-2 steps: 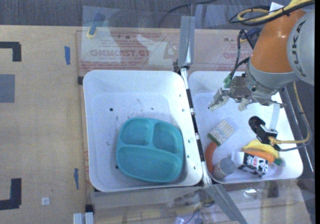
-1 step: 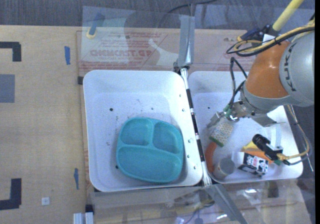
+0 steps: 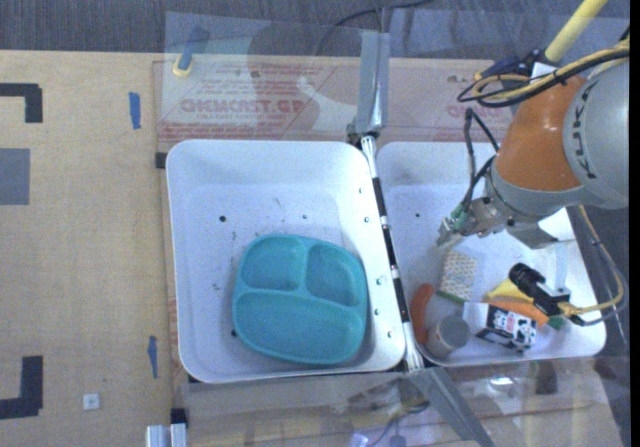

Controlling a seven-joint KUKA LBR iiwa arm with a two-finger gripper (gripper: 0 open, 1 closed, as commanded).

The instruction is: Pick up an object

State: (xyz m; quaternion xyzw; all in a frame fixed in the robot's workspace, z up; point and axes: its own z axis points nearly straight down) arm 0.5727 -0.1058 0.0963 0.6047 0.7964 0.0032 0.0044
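One teal plate [image 3: 300, 300], split into three compartments, lies alone in the left bin [image 3: 190, 235] of the two white bins. Right of the plate, in the right bin [image 3: 420, 170], four small things can be counted: one pale meshed square [image 3: 458, 275], one orange piece [image 3: 424, 297], one grey cup [image 3: 447, 332] and one white, black and orange box [image 3: 508, 323]. The gripper [image 3: 468, 222] is also right of the plate, near the meshed square. Whether it is clenched or released cannot be told.

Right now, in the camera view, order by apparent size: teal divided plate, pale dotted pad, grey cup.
1. teal divided plate
2. pale dotted pad and grey cup: they look alike, so unranked.
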